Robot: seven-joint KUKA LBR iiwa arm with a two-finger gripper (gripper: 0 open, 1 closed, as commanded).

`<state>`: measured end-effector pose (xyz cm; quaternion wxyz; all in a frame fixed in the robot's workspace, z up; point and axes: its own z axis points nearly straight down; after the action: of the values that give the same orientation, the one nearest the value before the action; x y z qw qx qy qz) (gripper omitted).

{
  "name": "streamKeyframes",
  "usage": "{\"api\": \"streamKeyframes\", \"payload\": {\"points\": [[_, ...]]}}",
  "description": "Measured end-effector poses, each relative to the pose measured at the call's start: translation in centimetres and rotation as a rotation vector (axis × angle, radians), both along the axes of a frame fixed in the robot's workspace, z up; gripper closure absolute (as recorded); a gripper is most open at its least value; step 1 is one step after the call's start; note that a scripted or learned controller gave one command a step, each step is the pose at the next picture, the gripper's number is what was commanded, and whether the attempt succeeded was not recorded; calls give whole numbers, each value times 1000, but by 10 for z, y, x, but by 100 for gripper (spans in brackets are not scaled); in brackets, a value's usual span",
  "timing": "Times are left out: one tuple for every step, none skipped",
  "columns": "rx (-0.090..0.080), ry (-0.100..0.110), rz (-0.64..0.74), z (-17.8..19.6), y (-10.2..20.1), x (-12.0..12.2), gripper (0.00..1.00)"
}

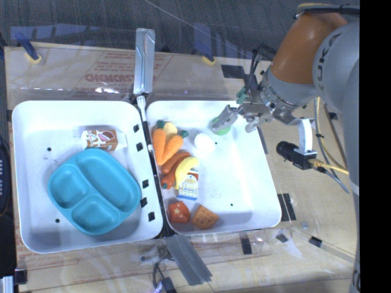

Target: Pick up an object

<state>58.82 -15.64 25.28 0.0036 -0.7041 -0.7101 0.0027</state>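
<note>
Grey two-finger gripper [235, 119] hanging over right white bin [259, 191], spread a little, pinching nothing. Small green thing [221, 124] lying under fingertip. Reaching step. Next: going down, squeezing.

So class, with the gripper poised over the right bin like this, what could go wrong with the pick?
1. The gripper sits near the bin's back wall, away from the toy food; closing here may catch nothing.
2. The carrots, banana and carton lie packed together, so a grasp could jostle neighbours.
</note>
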Motion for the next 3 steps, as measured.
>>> {"api": "streamKeyframes", "payload": {"points": [[2,-5,117,-162,-21,55,0],[-2,-8,311,-162,46,69,0],[1,-10,576,-61,123,70,0]]}}
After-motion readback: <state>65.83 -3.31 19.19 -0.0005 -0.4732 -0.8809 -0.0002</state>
